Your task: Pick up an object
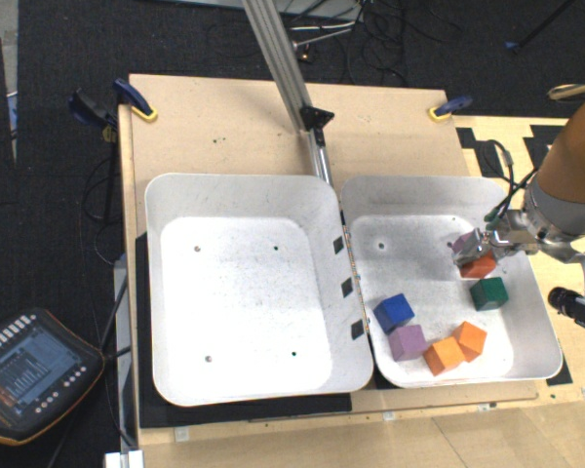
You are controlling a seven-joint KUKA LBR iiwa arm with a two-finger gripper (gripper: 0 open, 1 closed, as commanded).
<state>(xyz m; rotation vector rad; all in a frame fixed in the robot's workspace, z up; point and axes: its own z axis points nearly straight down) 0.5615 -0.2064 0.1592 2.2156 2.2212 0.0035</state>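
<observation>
I have the end effector (471,252) low over the right bin (419,224), near its right wall, with the grey arm (565,178) coming in from the right. A red block (479,266) sits directly beneath it, touching or very nearly touching the tip; from this angle I cannot tell whether the end effector is open, closed, or gripping that block. Just below the red block lies a dark green block (489,293), close beside it. Further toward the front of the same bin I see two orange blocks: one (472,339) set slightly higher and to the right, the other (444,356) touching it on the left. A purple block (407,342) rests just left of those, and a blue block (395,311) lies just above the purple one. The left bin (175,203) sits alongside on the desk (234,125).
</observation>
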